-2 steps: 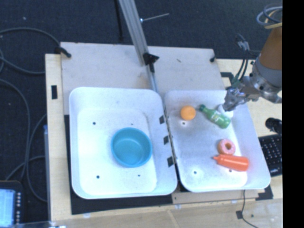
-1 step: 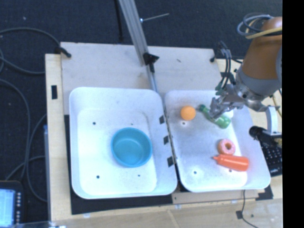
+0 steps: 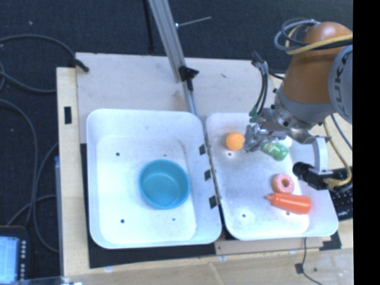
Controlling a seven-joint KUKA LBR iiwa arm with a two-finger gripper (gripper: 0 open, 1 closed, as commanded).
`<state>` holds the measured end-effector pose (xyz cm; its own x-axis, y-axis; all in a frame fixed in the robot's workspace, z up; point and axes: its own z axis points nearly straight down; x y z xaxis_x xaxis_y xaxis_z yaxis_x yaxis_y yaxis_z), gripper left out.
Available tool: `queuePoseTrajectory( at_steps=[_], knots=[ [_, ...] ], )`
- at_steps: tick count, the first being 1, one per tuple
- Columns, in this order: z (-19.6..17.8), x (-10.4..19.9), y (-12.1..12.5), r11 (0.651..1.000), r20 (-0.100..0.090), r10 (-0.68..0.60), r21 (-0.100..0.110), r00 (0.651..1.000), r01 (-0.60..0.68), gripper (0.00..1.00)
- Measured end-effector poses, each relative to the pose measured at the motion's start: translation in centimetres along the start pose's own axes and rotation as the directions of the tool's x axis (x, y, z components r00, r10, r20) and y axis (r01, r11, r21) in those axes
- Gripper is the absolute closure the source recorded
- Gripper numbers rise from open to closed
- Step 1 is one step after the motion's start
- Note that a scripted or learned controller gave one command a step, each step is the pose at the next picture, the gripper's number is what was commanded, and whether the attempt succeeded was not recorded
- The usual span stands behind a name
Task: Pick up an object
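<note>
Left bin [image 3: 107, 159]: blue bowl [image 3: 164, 184] near centre, untouched. Right bin [image 3: 237, 218]: orange ball [image 3: 234, 141] at upper left; gripper [image 3: 254, 140] low just beside ball on its right; green object [image 3: 275, 151] just right of gripper, partly under wrist. Pink ring [image 3: 283, 184] and orange carrot-shaped toy [image 3: 291, 203] toward lower right, touching or nearly so. Pincer state: cannot tell; nothing visibly held. Judgement: pick not yet made; ball or green object likely target; grasp and lift remain.

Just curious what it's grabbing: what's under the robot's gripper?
Beneath the gripper, in the right bin, a green object pokes out, partly covered. An orange ball sits beside it.
</note>
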<state>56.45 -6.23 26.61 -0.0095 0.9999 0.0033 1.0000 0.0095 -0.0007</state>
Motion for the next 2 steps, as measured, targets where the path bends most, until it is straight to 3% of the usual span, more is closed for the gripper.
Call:
queuePoseTrajectory(
  at_steps=[1, 2],
  knots=[
    [-0.3, 5.6, -1.3, 1.000, 0.000, 0.000, 0.002, 1.000, 0.000, 1.00],
    [1.6, 10.5, -3.3, 1.000, 0.002, 0.001, 0.004, 1.000, -0.001, 1.00]
  ],
)
